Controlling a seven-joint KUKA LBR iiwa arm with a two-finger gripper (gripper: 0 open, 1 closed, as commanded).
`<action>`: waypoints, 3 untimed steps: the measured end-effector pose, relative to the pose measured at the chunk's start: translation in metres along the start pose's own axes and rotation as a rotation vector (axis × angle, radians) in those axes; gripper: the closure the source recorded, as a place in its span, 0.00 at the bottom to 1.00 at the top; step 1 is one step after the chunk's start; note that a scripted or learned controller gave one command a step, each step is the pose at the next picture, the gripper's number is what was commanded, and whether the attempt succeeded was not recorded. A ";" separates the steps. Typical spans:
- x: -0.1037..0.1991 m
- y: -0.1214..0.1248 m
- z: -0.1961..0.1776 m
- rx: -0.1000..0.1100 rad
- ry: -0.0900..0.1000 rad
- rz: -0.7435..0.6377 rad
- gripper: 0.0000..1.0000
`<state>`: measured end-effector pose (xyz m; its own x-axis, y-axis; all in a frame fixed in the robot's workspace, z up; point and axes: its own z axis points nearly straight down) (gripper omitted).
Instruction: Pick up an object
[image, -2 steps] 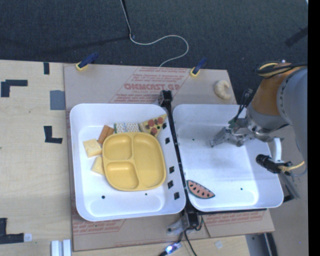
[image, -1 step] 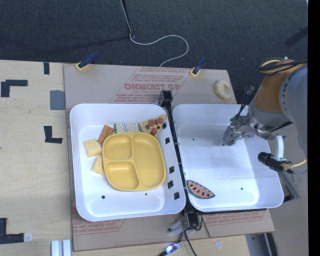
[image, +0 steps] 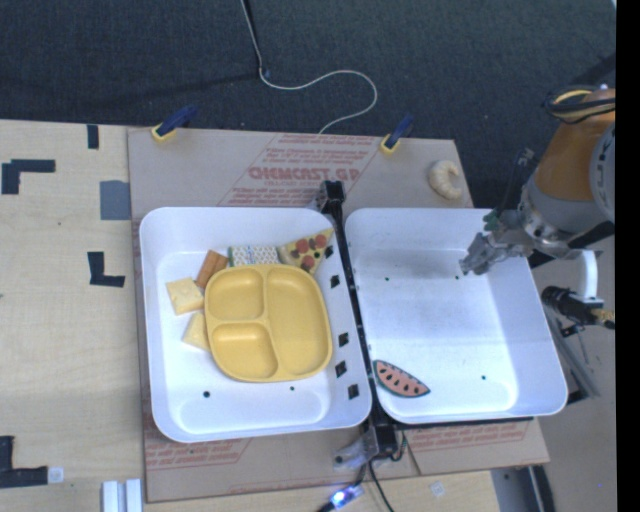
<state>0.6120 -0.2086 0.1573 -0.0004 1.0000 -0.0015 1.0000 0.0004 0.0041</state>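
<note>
A watermelon-slice toy (image: 400, 380) lies at the front left of the right bin (image: 520, 300). The left bin (image: 160, 300) holds a yellow divided plate (image: 268, 322), with tan cracker-like pieces (image: 186, 296) to its left and a pizza-slice toy (image: 308, 248) behind it. My gripper (image: 478, 256) hangs over the right bin's back right part, well away from the watermelon slice. I see nothing in it.
A beige doughnut-like object (image: 447, 178) sits on the cardboard behind the right bin. Blue and yellow clamps (image: 175, 122) hold the cardboard's back edge. A white cable (image: 320, 80) loops across the dark floor behind the bench.
</note>
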 end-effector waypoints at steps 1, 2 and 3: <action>0.006 0.005 -0.045 0.000 0.001 -0.002 1.00; 0.006 0.005 -0.068 0.003 0.001 -0.001 1.00; 0.060 0.002 -0.078 0.005 0.003 -0.005 1.00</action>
<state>0.6139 -0.1484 0.2354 -0.0051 1.0000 0.0012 1.0000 0.0051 -0.0012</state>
